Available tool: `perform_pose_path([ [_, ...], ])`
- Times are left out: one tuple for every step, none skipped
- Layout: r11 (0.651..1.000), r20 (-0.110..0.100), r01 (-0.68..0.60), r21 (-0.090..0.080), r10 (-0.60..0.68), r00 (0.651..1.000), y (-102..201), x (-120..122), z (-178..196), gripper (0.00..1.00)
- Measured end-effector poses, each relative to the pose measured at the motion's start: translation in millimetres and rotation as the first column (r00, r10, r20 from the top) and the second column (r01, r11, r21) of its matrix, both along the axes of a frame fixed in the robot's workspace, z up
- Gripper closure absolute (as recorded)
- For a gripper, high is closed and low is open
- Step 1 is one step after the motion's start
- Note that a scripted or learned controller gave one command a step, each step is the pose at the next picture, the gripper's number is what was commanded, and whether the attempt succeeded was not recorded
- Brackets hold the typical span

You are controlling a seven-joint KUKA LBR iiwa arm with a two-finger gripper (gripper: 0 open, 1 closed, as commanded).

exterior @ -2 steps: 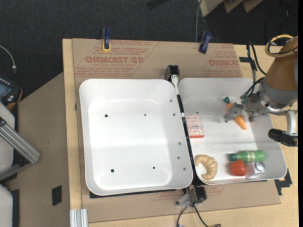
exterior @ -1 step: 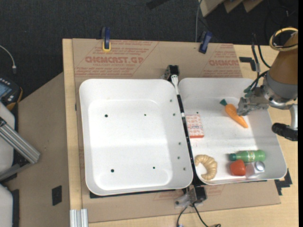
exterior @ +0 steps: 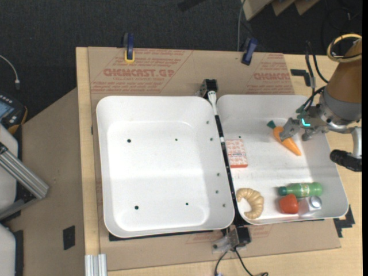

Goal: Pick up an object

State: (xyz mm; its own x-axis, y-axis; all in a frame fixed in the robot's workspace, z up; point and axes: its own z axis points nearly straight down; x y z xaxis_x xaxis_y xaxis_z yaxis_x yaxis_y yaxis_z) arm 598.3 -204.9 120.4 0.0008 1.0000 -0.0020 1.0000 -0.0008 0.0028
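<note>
In the right bin (exterior: pixel 261 117) lie an orange carrot (exterior: pixel 289 143), a red-and-white card (exterior: pixel 236 153), a tan croissant (exterior: pixel 251 202), a green bottle (exterior: pixel 301 189), a red tomato-like piece (exterior: pixel 289 204) and a small clear cup (exterior: pixel 314 203). My gripper (exterior: pixel 298 128) hangs low over the bin's upper right, right at the carrot's upper end. Its fingers are spread to either side of the carrot's top, and the carrot rests on the bin floor.
The left bin (exterior: pixel 161 165) is a bare white tray with small black dots. Both bins sit on a cardboard sheet (exterior: pixel 172 68) held by blue clamps (exterior: pixel 129 46). A black divider (exterior: pixel 221 148) runs between the bins. The arm's orange band (exterior: pixel 348 76) stands at the right.
</note>
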Motion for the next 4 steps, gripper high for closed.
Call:
perform_pose_path([
  [1.0, -0.009, -0.004, 0.006, 0.004, 1.0, 45.8, -12.9, -38.2, 0.0],
  [1.0, -0.001, 0.0, 0.001, 0.0, 1.0, 42.2, -11.3, -25.0, 1.0],
  [1.0, -0.008, -0.006, 0.007, 0.006, 1.0, 116.7, -37.9, -30.3, 1.0],
  [1.0, 0.0, 0.003, -0.014, -0.003, 1.0, 103.2, -37.5, -28.4, 0.0],
])
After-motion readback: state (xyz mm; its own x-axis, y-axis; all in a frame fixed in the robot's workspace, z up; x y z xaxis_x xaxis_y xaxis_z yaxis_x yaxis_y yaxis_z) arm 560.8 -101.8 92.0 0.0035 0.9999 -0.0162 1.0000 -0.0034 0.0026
